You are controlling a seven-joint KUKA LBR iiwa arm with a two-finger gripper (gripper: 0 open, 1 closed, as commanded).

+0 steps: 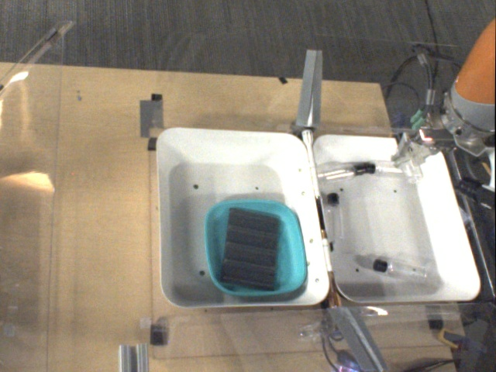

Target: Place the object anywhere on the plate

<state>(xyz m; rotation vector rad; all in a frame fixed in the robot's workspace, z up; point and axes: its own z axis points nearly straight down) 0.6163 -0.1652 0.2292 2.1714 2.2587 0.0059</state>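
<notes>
A teal plate rests in the left bin, toward its front right. A dark grey ribbed block lies flat on the plate, near its middle. My gripper hovers over the far right corner of the right bin, well away from the plate and block. The orange-banded arm comes in from the upper right.
In the right bin lie a clear tube with a black cap near the back, a small black piece by the left wall, and another clear tube near the front. A grey post stands behind the divider. Cables hang near the arm.
</notes>
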